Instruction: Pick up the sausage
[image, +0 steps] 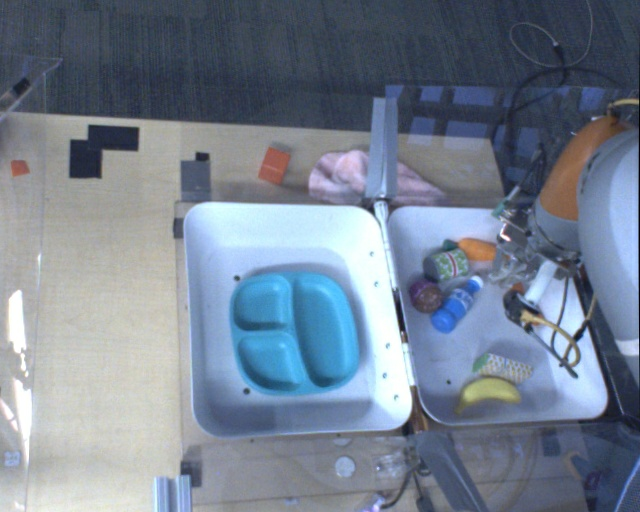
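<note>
— Where's your sausage (477, 247)?
— Near the right bin's (590, 400) far edge, touching the green can (446, 264); your gripper (512, 262) sits just beside it; whether it's open or closed, you can't tell.
— And nearby?
— Blue bottle (455, 306); banana (489, 392) at the near edge.

The arm (608, 210) is showing a smooth pale grey shell with an orange band (572, 170) above the wrist; black and yellow cables (548, 325) are looping beside its metal wrist hardware.
</note>
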